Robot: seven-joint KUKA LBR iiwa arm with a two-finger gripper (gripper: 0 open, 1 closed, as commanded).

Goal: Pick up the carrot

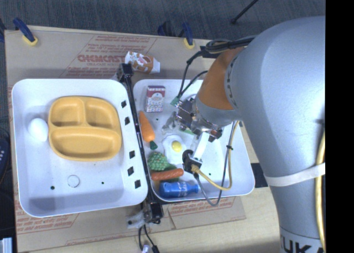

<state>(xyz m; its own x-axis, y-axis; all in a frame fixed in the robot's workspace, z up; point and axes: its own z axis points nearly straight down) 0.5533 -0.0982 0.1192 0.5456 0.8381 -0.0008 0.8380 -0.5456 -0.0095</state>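
1. Target: the carrot (146,128) lies in the right bin (239,182), just left of the frame's centre. It runs close along the bin's left wall, with its green stub at the lower end.
2. The arm's wrist (221,88) hangs over the middle of that bin. The jaws sit under it, to the right of the carrot and apart from it. Whether they stand wide or narrow I cannot tell, since the wrist hardware covers them.
3. My advice is to shift toward the left of the frame until the jaws are centred over the carrot's thicker middle, not its taper.
4. Turn the wrist so the jaws close across the carrot's width, at right angles to its long line.
5. The wall is the main hazard. The jaw on that side has little room, so it may land on the rim or push the carrot away.
6. Keep clear of the neighbours: the red-and-white carton (155,98) above, the green bunch (157,161) below, and the fried egg (176,146) to the right.
7. Do not mistake the orange-red stick (167,174) lower in the frame for the target. It lies crosswise above the blue bottle (178,189).
8. Descend low, close firmly, then lift straight up.
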